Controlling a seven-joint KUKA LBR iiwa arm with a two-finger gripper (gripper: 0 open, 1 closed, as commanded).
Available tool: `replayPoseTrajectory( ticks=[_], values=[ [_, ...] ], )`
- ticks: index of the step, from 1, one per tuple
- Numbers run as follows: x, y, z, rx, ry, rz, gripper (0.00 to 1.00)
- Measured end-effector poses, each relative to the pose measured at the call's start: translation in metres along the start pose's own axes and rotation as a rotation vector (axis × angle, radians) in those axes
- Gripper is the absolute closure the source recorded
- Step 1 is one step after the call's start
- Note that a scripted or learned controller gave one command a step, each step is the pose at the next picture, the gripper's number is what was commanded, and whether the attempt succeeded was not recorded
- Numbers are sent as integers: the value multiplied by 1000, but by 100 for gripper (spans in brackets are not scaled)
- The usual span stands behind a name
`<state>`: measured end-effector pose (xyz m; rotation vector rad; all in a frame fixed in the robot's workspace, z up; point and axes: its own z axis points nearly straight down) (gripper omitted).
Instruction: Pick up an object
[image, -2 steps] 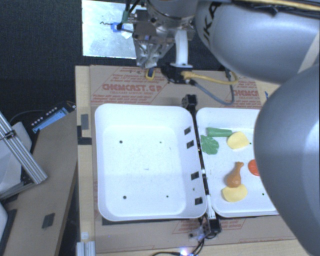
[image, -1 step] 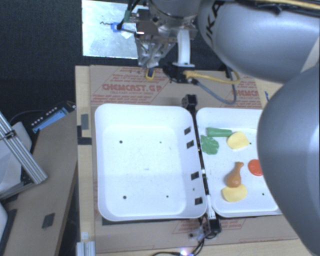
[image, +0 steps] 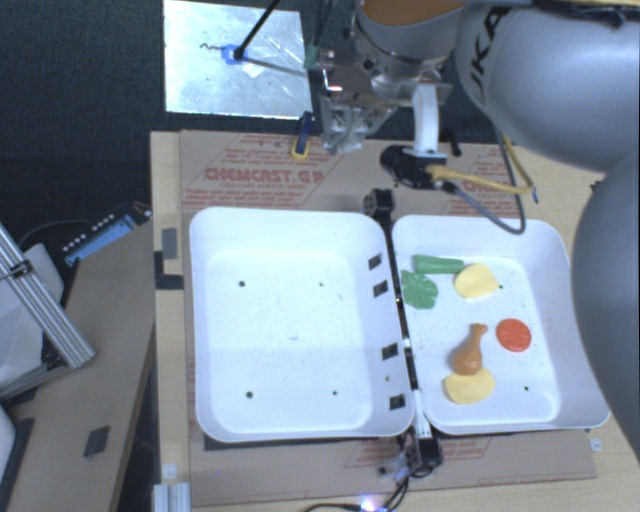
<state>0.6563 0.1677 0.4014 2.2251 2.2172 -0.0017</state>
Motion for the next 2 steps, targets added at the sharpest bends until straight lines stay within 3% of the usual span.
replayPoseTrajectory(
  ticks=[1,2],
  values=[
    [71,12,-43,-7,6,-13,100],
    [67,12,-38,-3,2,-8,100]
  ],
)
